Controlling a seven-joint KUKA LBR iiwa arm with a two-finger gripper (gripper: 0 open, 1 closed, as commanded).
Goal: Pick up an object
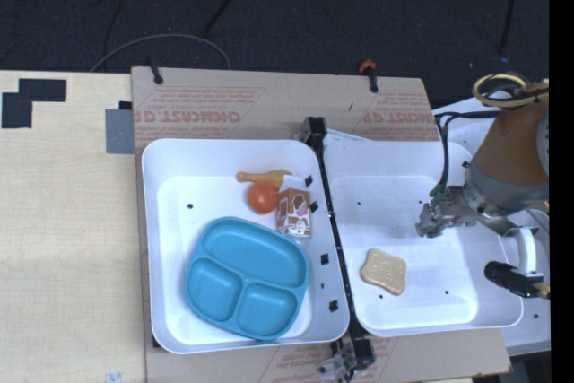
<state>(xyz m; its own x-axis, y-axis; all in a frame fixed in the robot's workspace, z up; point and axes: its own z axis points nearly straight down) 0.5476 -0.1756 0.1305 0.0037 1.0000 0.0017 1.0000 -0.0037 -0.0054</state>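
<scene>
Over right bin [502,311], claw [429,222] hangs low (grip state unclear), toast [384,271] nearby.

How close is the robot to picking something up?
Nothing looks picked up yet. The gripper hangs over the right bin, above the toast-like piece lying on its floor. The tomato, small carton and blue tray sit in the left bin. Grabbing and lifting remain.

A smooth, glossy plastic blue tray [244,279] lies in a matt white plastic bin [167,193] on cardboard [269,103].
</scene>
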